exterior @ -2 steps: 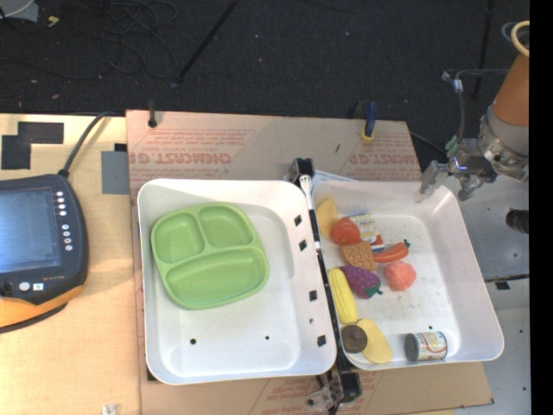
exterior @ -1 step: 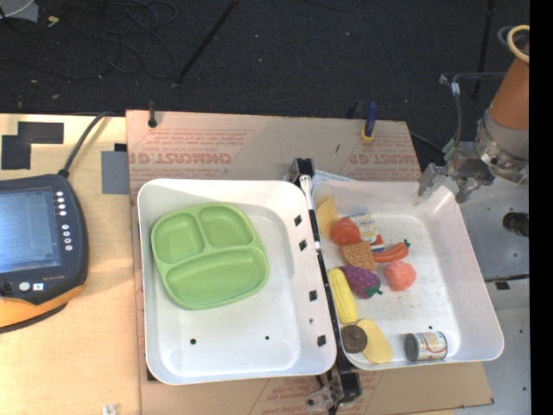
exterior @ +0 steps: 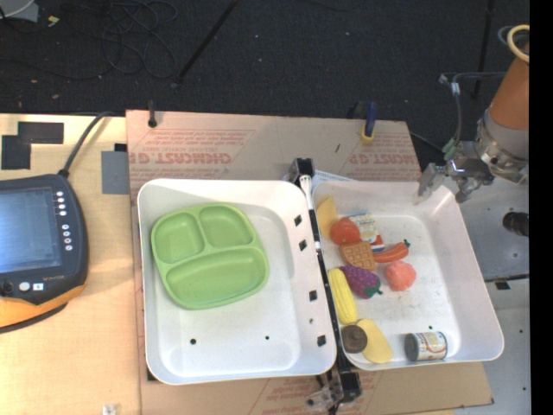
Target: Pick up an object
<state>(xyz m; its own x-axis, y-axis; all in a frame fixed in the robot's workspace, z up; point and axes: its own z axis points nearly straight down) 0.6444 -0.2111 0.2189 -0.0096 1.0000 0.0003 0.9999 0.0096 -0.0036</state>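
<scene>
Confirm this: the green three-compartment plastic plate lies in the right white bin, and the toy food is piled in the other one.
Wrong bin. The camera view shows the green three-compartment plastic plate lying in the left white bin; the toy food is piled in the right white bin.

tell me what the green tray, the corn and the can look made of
Green tray: probably moulded plastic, matte, one even colour with rounded compartment ridges.
Corn: likely toy plastic, smooth and evenly yellow.
Can: seemingly metal or plastic with a printed label; too small to be sure.
</scene>
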